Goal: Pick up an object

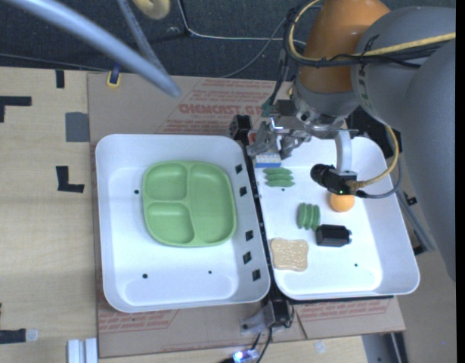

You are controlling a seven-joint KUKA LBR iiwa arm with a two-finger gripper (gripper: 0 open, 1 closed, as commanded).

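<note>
My gripper (271,144) hangs over the right bin's (383,278) far left corner, just above the pea pod (278,176); whether it is spread, I cannot tell. The 4 other items lie apart, so each offers a free grasp.

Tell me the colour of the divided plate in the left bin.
Light green; the three-compartment plastic plate shows plainly in the camera view.

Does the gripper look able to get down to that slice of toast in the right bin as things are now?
Probably yes. The toast lies flat near the front of the right bin with bare floor around it; the black block and green pod sit apart from it. The gripper hangs over the bin's far corner.
</note>
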